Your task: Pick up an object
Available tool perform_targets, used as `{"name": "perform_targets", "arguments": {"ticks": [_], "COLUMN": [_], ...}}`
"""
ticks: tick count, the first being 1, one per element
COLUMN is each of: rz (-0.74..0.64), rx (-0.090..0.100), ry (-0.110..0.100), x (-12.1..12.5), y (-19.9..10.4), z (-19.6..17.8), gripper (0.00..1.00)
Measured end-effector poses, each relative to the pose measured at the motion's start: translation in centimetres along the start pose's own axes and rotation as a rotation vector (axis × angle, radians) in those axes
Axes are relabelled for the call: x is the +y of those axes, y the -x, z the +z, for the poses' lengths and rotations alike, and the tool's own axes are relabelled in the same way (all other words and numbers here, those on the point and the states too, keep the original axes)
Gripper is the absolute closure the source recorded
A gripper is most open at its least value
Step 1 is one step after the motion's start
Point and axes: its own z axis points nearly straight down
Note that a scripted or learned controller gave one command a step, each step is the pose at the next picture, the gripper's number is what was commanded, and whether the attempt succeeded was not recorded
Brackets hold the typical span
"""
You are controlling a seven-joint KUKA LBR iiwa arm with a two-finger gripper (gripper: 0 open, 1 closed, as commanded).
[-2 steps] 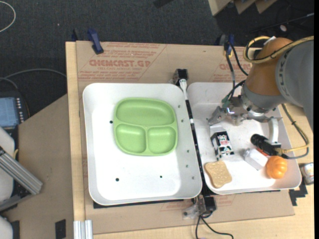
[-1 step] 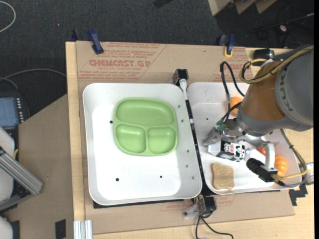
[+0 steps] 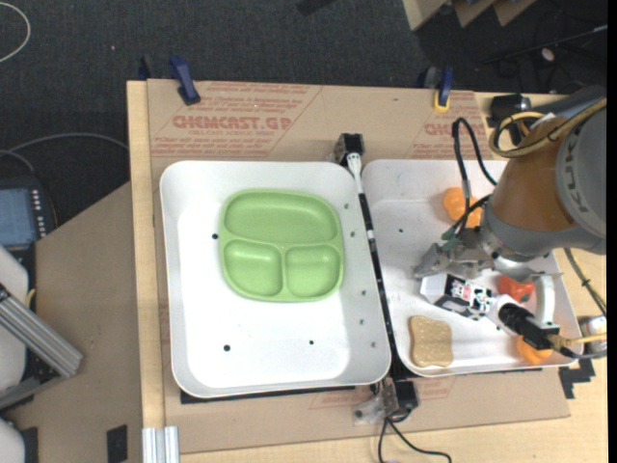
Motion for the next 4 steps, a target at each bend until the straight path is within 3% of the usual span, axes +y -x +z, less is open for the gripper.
{"name": "perform_targets", "arguments": {"ticks": [1,2,3,4], "rz": [-0.004,-0.004,0.009,-0.002], "rx": [0.0,0.0,-0.005,-0.003], "ry": [0.002,0.003,-0.042,0.002], "x": [2.1,6.0,11.6,12.6], "y": [0.6,2.8,5.0,4.1], "z": [0.0,0.0,0.5,-1.4], "gripper": [0.0,0.0,0.0,1.0]}}
